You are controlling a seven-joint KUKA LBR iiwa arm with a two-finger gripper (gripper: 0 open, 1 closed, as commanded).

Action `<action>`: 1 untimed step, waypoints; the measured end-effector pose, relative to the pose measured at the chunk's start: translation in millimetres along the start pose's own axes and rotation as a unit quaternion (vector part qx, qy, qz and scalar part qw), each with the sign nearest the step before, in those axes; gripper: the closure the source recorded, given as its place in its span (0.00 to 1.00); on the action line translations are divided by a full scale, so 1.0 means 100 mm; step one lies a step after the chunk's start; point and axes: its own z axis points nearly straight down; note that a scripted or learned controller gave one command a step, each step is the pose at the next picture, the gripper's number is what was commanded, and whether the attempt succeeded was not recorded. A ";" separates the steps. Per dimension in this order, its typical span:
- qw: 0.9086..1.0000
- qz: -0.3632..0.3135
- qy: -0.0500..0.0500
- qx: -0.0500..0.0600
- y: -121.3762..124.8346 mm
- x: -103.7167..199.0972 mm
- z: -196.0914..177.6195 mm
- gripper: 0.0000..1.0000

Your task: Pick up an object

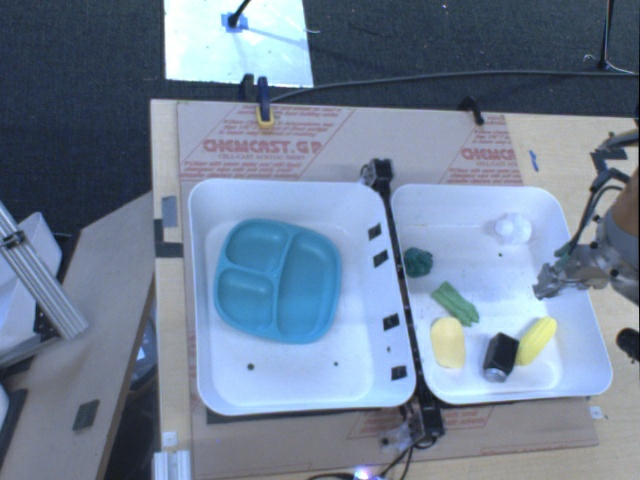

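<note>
The right bin (470, 208) holds several small objects. A dark green lump (418, 262) lies near its left wall, with a light green piece (455, 303) below it. A pale yellow block (448, 342), a black can (499, 356) and a yellow banana-like piece (537, 340) sit along the front. A small white object (512, 229) rests at the back. My gripper (552, 280) hangs over the bin's right side, above the banana-like piece and apart from it, with nothing seen between its fingers.
The left bin (230, 368) bears a blue divided plate (277, 280). A black hinge strip (388, 268) with clips runs between the bins. The arm (615, 238) enters from the right edge. A cable (400, 76) crosses the floor behind the bench.
</note>
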 end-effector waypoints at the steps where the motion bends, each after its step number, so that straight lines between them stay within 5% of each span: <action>1: 1.000 0.000 0.000 0.000 0.00 0.00 -0.64 1.00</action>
